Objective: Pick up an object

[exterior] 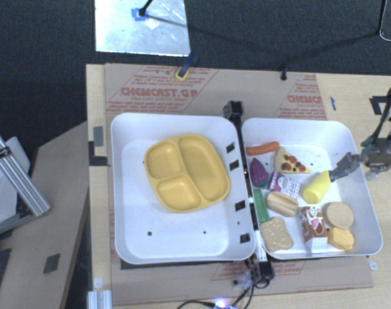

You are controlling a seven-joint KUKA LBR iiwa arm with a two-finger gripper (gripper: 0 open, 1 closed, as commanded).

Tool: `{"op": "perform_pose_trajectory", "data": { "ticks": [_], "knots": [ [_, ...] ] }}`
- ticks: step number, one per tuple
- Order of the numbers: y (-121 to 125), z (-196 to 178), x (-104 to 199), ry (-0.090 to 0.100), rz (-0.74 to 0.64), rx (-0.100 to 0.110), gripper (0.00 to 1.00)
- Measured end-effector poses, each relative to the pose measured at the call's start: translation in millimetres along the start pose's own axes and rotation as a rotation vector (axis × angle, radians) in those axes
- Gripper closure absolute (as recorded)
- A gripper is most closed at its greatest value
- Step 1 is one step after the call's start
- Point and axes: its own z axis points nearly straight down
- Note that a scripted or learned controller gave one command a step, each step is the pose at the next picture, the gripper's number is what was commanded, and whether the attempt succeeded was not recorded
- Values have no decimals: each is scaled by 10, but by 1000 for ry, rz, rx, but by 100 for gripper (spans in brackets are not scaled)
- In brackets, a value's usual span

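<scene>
The right bin [350, 137] holds several toy foods: an orange sausage [263, 149], a pizza slice [290, 163], a purple eggplant [257, 171], a yellow bottle-like piece [316, 186], a bun [282, 203], a round tan burger [340, 215], a cracker [276, 234] and a cheese wedge [341, 239]. My gripper [345, 167] hangs over the right side of this bin, just up and right of the yellow piece. Nothing shows in its grasp. The arm comes in from the right edge.
In the left bin [127, 230] lies a yellow divided plate [185, 172]. A black clip strip [241, 172] runs between the bins. Cardboard lies under both bins, and a shiny metal sheet [142, 18] sits beyond the bench.
</scene>
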Motion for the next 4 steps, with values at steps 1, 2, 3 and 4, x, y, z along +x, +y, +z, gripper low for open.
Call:
{"op": "perform_pose_trajectory", "data": {
  "ticks": [1, 2, 3, 4],
  "knots": [
    [18, -48, 3, -3, -3, -10, 0],
    [27, 383, 61, 0, -2, -5, 0],
    [-11, 998, 109, 1, -1, -2, 0],
    [-44, 1621, 145, 1, 0, -2, 0]
  ]
}}
